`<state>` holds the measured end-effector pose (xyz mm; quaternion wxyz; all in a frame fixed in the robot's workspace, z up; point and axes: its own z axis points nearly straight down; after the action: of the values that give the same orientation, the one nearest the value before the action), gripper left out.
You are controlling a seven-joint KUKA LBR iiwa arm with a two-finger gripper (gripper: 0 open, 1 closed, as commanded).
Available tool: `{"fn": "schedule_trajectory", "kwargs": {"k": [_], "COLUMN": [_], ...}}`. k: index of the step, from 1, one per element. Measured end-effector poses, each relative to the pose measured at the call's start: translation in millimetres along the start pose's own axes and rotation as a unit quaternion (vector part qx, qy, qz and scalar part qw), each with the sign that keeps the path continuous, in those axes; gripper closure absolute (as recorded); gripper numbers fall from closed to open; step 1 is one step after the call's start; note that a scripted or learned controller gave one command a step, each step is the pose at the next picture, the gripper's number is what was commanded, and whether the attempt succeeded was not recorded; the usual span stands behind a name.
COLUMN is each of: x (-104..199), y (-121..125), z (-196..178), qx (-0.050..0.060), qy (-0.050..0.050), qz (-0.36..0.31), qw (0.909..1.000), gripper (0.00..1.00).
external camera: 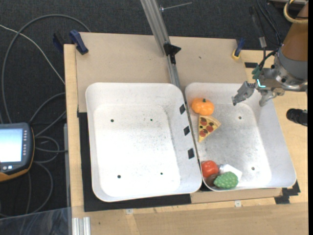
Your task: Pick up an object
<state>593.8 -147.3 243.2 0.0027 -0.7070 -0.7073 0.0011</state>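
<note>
Currently approach step: gripper point(252, 95) hovers over the right white bin's point(274, 146) far edge, fingers spread, holding nothing. Small orange pumpkin toy point(202, 105) lies just left, pizza-slice toy point(207, 127) beside it. Next: shift left, descend, close.

Dark carpet point(29, 4) (grey cables point(36, 48) trailing) surrounds a tan bench point(127, 58).

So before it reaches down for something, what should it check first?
1. Gripper holds nothing: ok.
2. Fingers spread to fit a toy: ok.
3. Gripper directly above a toy: not ok; it hangs over bare floor at the right bin's far end.
4. Pumpkin and pizza slice stand free: ok, though near the wall.
5. Tomato and green toy free: not ok, crowded in the corner.
</note>
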Motion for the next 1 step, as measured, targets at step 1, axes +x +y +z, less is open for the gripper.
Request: {"fn": "schedule_trajectory", "kwargs": {"k": [1], "x": [0.1], "y": [0.4], "z": [-2.0], "qx": [-0.002], "qy": [0.0], "qz": [0.0], "qw": [1.0], "gripper": [0.0]}}
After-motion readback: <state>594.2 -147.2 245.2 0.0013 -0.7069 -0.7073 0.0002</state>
